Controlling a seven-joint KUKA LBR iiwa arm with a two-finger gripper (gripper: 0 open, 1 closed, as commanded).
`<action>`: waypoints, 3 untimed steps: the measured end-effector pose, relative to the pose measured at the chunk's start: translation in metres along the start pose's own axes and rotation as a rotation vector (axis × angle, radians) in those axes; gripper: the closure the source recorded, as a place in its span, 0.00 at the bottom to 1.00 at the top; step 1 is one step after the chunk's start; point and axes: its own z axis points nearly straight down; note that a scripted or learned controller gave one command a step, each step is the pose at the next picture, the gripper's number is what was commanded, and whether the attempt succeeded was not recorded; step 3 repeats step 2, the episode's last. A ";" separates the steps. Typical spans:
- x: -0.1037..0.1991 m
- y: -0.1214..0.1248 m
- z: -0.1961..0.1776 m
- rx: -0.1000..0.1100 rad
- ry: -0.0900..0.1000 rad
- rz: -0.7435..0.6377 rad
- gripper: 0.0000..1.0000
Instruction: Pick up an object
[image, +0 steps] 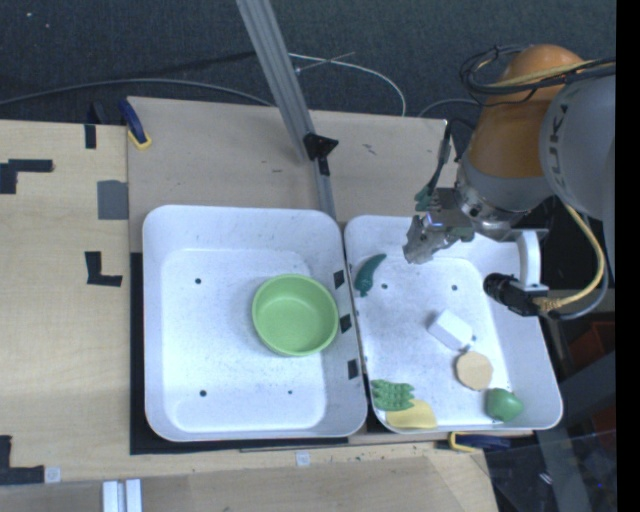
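My gripper (424, 244) hangs over the back of the right bin (520, 330), seen from above. A dark green curved piece (367, 272) lies just to its left, near the bin's left wall. In the same bin lie a white block (451, 329), a tan round piece (474, 371), a green ball-like item (504, 405), and a green leafy toy (392, 394) on a yellow piece (414, 415). Nothing shows between the fingers.
The left bin (190, 330) holds a light green bowl (294, 315). A grey pole (290, 100) slants down to the divider between the bins. Cables and a black fitting (510, 292) hang off the arm at the right.
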 end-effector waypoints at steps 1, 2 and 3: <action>0.060 0.005 0.013 0.001 0.000 0.000 1.00; 0.124 0.014 0.015 -0.001 0.000 -0.001 1.00; 0.124 0.014 0.015 -0.001 0.000 -0.001 1.00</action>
